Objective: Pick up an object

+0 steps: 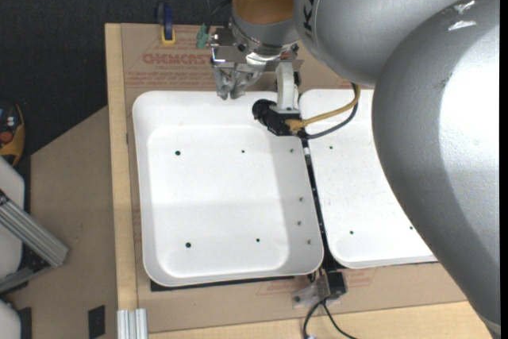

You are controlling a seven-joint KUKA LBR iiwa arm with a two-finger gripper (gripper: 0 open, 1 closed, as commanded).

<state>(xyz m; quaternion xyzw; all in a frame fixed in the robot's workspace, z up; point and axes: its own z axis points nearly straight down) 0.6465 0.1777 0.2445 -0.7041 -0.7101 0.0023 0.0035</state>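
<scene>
Hovering over the far rim of the left bin (159, 194), our gripper (231, 86) hangs from the grey arm (381, 20) with its tips pointing down. We cannot tell whether it is open or closed, and we see nothing held in it.

Below and in front of the gripper, the floor of the left bin shows just a few small dark dots, which look like marks rather than things to lift. Just to the gripper's side, toward the right bin (357, 202), a small black piece (270, 119) sits by a white bracket and a yellow cable (329, 117). We judge it to be part of the arm's own fittings, though we cannot be sure. So we cannot find an object to pick up; much of the right bin is hidden behind the arm.

The main risk, as we judge it, is a grasp on nothing: a descent from here would meet bare plastic or the bin's rim. The gripper is close to that rim, so a straight drop could strike the edge and shift the bin on the bench (127, 91). The cable beside it could also snag.
</scene>
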